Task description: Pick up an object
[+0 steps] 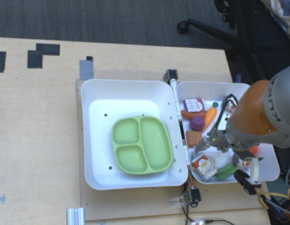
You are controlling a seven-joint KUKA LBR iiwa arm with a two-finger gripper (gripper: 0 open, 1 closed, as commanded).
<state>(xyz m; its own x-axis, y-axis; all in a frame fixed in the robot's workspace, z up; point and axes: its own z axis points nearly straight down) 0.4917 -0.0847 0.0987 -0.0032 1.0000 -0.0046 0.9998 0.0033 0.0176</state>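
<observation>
The right bin holds several small things. A purple grape bunch lies beside an orange carrot, with a pink and white box and a red-brown sausage behind them. A brown waffle square sits by the left wall, and a printed snack packet and a green piece lie near the front. My gripper hangs low over the middle of this bin, just right of the waffle and above the packet. I see nothing clearly held in it.
In the left bin lies a light green divided plate. The arm's orange band and grey wrist cover the right half of the right bin. A small red piece shows beside the wrist.
</observation>
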